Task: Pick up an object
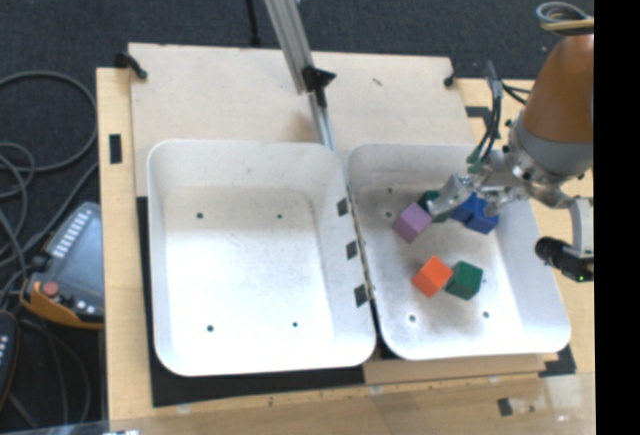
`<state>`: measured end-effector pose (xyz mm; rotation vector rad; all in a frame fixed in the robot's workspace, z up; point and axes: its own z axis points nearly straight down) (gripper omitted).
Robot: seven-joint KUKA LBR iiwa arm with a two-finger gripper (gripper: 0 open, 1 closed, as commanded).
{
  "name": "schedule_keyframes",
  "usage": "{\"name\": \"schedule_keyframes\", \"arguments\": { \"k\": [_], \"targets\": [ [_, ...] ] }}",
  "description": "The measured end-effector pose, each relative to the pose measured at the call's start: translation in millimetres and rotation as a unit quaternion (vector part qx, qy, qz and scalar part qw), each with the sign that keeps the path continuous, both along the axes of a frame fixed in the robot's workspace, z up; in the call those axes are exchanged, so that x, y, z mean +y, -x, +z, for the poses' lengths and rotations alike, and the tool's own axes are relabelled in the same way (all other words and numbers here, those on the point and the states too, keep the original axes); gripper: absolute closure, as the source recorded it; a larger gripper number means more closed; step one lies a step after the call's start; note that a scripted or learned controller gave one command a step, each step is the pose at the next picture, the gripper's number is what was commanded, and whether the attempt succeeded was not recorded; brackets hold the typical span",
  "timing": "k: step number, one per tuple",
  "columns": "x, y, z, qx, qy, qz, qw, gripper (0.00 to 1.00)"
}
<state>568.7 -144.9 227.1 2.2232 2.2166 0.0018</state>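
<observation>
The hand (462, 195) hangs low over the right bin (530, 323), in the right middle of the frame, and the thing closest to it is the blue block (478, 214), which lies just below and slightly right of the fingers, touching or very nearly touching them. Whether the fingers are spread or closed, and whether the blue block sits between them, I cannot tell: the wrist and its fittings cover that spot, and a small dark teal piece (431, 200) at the hand's left edge may be part of the tool or another object.

The purple cube (411, 222) lies just beside the hand, down and to the left in the frame, turned so one corner points toward the bin's divider. The orange cube (433, 276) and the green cube (465, 280) sit touching side by side, lower in the frame and clearly apart from the hand.

My judgement is that the blue block is the target, since it lies almost straight beneath the hand, needing little sideways travel. The left bin (170, 223) holds no blocks.
</observation>
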Motion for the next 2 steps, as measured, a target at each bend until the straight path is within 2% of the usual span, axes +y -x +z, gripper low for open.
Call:
{"name": "schedule_keyframes", "arguments": {
  "k": [1, 2],
  "targets": [
    [39.0, -37.9, -99.2, 0.004, -0.0007, 0.004, 1.0000, 0.00],
    [48.2, -39.0, -129.2, -0.001, 0.0016, 0.003, 1.0000, 0.00]
  ]
}}
